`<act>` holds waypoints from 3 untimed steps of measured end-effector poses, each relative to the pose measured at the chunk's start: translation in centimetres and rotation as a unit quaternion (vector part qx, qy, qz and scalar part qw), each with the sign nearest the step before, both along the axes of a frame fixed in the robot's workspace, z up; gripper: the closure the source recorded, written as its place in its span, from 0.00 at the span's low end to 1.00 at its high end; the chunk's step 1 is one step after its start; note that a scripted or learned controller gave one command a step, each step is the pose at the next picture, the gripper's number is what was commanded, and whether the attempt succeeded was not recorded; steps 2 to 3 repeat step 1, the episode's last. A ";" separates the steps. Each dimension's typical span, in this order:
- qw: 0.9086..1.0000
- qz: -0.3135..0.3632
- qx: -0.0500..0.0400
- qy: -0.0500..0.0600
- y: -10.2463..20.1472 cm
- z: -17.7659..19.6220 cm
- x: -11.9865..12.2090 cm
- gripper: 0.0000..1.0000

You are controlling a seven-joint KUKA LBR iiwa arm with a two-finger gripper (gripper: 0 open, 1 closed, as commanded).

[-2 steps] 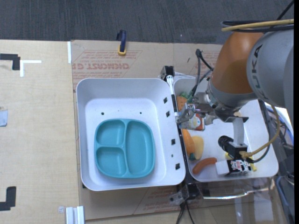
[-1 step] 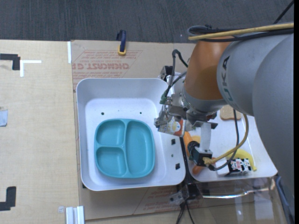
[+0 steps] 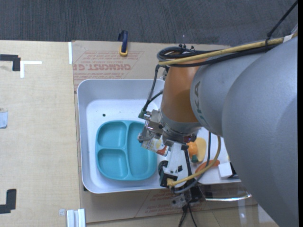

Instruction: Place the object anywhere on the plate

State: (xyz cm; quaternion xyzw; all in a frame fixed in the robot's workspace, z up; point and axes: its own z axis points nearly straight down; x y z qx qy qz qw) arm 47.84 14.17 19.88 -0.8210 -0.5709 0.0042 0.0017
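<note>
The gripper (image 3: 152, 141) hangs at mid-frame over the right edge of the teal plate (image 3: 116, 148), its metal and black hardware crowding the rim of the upper right compartment. Seen from above, with the wrist in the way, it cannot be told whether the gripper is released or clenched, or whether anything is in its grasp.

The plate, divided into three compartments, sits in the lower half of the left white bin (image 3: 90, 126). The yellow and orange object (image 3: 200, 148) lies to the right of the gripper, off the plate and beyond its right edge, partly hidden behind the wrist fittings. Just below and right of it lie an orange piece (image 3: 208, 165) and a small white block (image 3: 225, 170), both near the lower right of the frame.

Above the gripper rises the orange band (image 3: 177, 96), and from it the grey arm (image 3: 255, 117) spreads across the right side of the frame. Black and tan cables (image 3: 222, 51) run from the top of the band toward the upper right corner, and more loop down below the wrist to the bottom edge.

The bin rests on a sheet of printed cardboard (image 3: 104, 63), held at its top edge by a blue and yellow clamp (image 3: 123, 42). The pale wooden bench (image 3: 38, 126) fills the left of the frame, and dark flooring (image 3: 142, 8) runs across the top.
</note>
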 end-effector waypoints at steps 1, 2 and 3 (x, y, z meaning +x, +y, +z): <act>1.000 0.000 0.000 0.000 0.0 0.0 0.0 0.00; 1.000 0.000 0.000 0.000 0.0 0.0 0.0 0.00; 1.000 0.000 0.000 0.000 0.0 0.0 0.0 0.00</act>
